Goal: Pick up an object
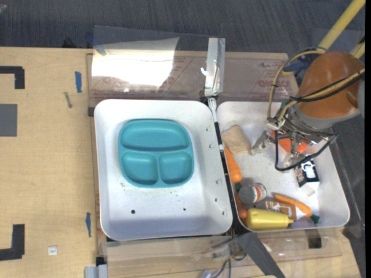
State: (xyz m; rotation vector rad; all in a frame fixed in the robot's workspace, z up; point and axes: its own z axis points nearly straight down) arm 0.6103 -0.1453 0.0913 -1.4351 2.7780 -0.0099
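My gripper (288, 147) hangs over the middle of the right bin (337, 185), below the orange wrist band. Cables and metal parts crowd around it. Under or beside it something orange-red shows, too small to name. A tan bread-like lump (237, 139) lies to its left. An orange carrot (232, 164) rests along the bin's left wall. Near the front lie a grey-capped jar (252, 193), a yellow bottle (268, 219) and a second carrot (294, 204). A black and white item (308, 173) sits at the right of the gripper.
The left bin (110, 126) holds a teal divided tray (155, 152). A clear plastic wall (213, 68) stands behind the bins. Wooden bench surface (40, 172) stretches to the left.
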